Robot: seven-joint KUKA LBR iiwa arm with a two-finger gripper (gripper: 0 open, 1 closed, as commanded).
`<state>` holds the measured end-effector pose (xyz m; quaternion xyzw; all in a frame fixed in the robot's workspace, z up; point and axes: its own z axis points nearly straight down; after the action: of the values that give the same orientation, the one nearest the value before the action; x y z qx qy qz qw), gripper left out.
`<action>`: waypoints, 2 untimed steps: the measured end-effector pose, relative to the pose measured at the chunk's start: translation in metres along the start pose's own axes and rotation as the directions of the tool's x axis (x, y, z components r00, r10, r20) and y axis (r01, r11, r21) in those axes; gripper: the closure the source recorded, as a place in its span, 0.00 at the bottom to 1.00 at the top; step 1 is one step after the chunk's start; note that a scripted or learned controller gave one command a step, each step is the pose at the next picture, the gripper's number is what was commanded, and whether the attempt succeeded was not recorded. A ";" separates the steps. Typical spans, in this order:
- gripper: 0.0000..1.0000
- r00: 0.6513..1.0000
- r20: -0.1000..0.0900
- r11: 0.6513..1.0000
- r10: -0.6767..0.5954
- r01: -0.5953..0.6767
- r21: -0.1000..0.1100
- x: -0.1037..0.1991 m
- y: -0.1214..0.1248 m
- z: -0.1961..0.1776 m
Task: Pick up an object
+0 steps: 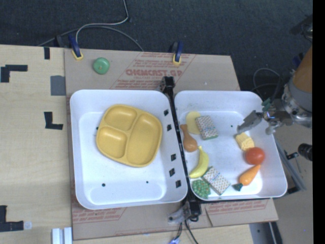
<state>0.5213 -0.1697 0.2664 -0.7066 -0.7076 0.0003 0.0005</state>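
The right bin holds several toy foods: a yellow corn piece, a red tomato, an orange carrot, a banana, a patterned block, a second patterned block, a green piece, a pale yellow round piece and a brown pear-shaped piece. My gripper hangs over the bin's right side, just above and right of the corn. Its fingers are spread and nothing sits between them.
The left bin carries a yellow divided plate. A green ball lies on the cardboard behind the bins. Clamps hold the cardboard's far edge. The arm's orange band is at the right.
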 end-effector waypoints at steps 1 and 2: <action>0.00 1.000 -0.001 1.000 -0.001 0.001 0.002 0.039 0.037 0.096; 0.00 1.000 0.004 1.000 0.001 -0.001 -0.006 0.068 0.082 0.180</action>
<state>0.6026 -0.1017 0.0863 -0.7070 -0.7072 -0.0002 -0.0028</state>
